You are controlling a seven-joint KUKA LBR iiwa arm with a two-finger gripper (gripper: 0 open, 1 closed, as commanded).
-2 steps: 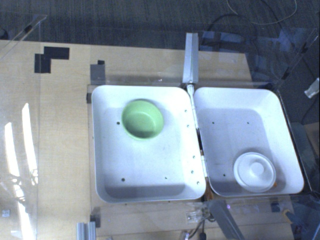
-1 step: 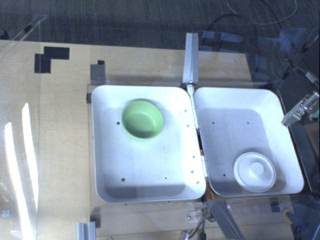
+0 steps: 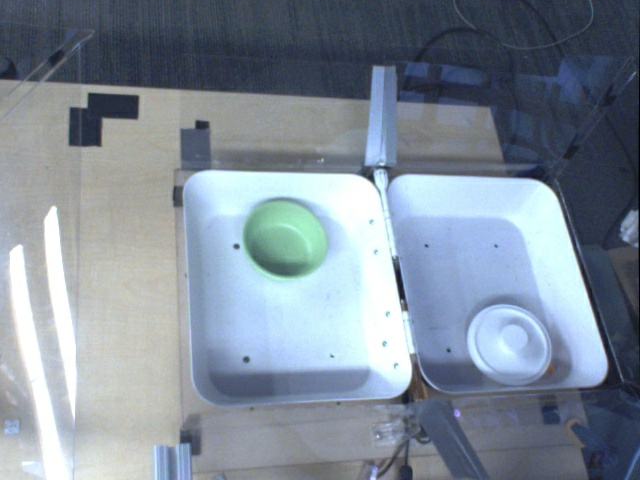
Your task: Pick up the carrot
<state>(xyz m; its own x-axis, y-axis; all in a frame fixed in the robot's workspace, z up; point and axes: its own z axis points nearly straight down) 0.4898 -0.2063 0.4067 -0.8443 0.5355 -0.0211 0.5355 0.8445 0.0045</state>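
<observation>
In the left bin [image 3: 300, 338], green bowl [image 3: 286, 238], right bin [image 3: 470, 228], white bowl [image 3: 509, 342]

Bright, even light — perhaps slightly soft — glare left.

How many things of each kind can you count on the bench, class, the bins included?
White bins: 2, the left bin and the right bin
Green bowls: 1, the green bowl in the left bin
White round dishes: 1, the white dish in the right bin
Total: 4
</observation>
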